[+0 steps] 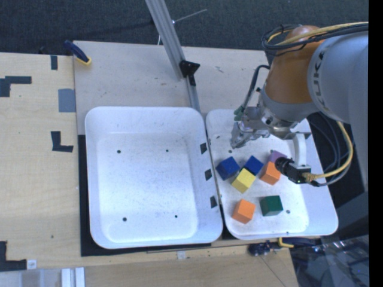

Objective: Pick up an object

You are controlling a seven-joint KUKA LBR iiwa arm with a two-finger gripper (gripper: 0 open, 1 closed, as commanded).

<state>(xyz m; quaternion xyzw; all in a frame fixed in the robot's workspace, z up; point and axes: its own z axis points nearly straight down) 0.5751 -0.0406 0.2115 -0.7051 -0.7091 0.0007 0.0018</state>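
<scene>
Blocks [244, 179] in right bin [317, 217] | wooden bench [36, 178] | dark carpet [72, 11] | fingers [238, 137]: grip unclear

Bins [146, 121] looked smooth white plastic, slightly glossy, speckled. Bench [36, 160] was matt pale wood. Cubes [243, 180] looked matt. Arm [344, 70] had smooth grey casing; pole [164, 26] brushed metal.

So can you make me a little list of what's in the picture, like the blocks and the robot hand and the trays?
left bin: shallow white plastic bin
right bin: shallow white plastic bin, holds the blocks
blocks: two blue cubes, yellow cube, two orange cubes, green cube, a purple one partly hidden
gripper: metal two-finger gripper above the right bin's far end, holding no block
arm: grey arm with orange band
</scene>
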